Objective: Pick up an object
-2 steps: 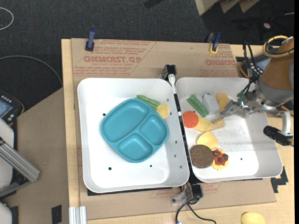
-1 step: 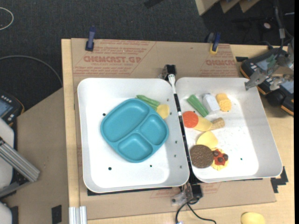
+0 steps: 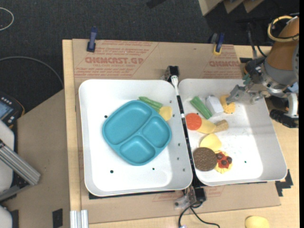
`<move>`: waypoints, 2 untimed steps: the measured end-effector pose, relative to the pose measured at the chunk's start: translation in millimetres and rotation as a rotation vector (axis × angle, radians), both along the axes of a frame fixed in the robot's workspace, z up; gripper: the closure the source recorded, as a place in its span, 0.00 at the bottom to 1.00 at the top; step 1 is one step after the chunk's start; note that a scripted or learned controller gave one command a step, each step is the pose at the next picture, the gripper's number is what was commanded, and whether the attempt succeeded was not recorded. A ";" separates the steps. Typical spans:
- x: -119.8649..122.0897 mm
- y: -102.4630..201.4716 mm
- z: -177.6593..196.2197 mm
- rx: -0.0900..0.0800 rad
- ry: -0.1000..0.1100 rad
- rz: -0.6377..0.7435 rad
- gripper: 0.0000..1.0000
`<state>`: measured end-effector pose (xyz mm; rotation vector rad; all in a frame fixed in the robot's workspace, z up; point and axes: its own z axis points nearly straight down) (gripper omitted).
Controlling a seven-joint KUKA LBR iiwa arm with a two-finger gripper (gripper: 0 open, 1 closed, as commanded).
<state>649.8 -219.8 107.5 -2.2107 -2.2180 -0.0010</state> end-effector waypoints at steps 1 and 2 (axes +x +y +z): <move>10.2 3.5 -16.3 0.008 -0.009 0.003 0.00; 12.6 -0.7 -2.5 -0.009 -0.026 0.003 1.00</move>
